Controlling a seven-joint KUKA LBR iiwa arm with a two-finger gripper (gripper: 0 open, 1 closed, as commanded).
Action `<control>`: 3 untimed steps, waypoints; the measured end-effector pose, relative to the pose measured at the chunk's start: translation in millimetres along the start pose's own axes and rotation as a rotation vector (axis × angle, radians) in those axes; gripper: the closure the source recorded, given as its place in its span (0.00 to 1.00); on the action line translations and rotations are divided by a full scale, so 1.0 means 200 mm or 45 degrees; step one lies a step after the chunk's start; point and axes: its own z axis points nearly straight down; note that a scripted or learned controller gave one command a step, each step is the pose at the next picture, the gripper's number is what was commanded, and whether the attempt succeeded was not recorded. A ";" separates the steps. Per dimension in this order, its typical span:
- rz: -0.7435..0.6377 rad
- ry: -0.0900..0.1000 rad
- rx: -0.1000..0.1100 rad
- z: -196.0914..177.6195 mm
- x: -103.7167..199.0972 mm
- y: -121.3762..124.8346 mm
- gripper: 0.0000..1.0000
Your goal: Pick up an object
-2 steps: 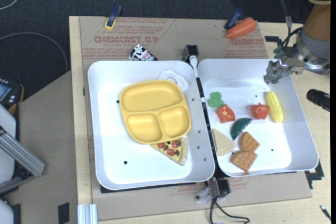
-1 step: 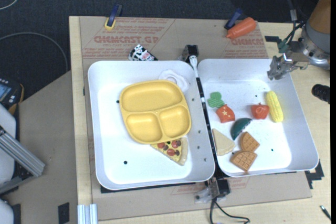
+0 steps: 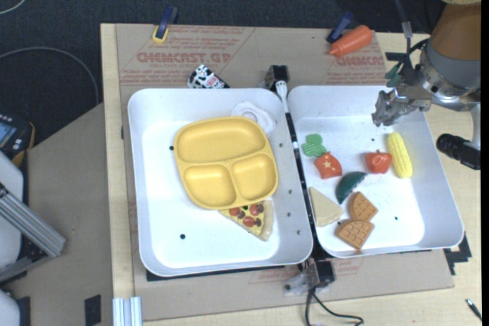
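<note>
The right bin (image 3: 428,229) holds several toy foods: a yellow corn cob (image 3: 399,154), a red tomato-like piece (image 3: 378,161), a red strawberry (image 3: 328,165), a green leafy piece (image 3: 312,144), a dark green slice (image 3: 351,182), a pale wedge (image 3: 324,206) and two brown waffles (image 3: 357,221). My gripper (image 3: 384,111) hangs over the far right part of this bin, just above and left of the corn cob. I see nothing between its fingers.
The left bin (image 3: 160,233) holds a yellow divided plate (image 3: 225,162), a pizza slice (image 3: 252,217) under its near edge and a white ring (image 3: 254,114) behind it. An orange carrot (image 3: 351,41) and a black-and-white toy (image 3: 205,78) lie on the board behind the bins.
</note>
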 end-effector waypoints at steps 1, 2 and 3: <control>-0.001 0.001 0.001 -0.03 0.23 -0.14 1.00; 0.000 0.000 0.004 0.05 0.46 -0.29 1.00; -0.002 0.001 0.005 0.10 0.74 -0.42 1.00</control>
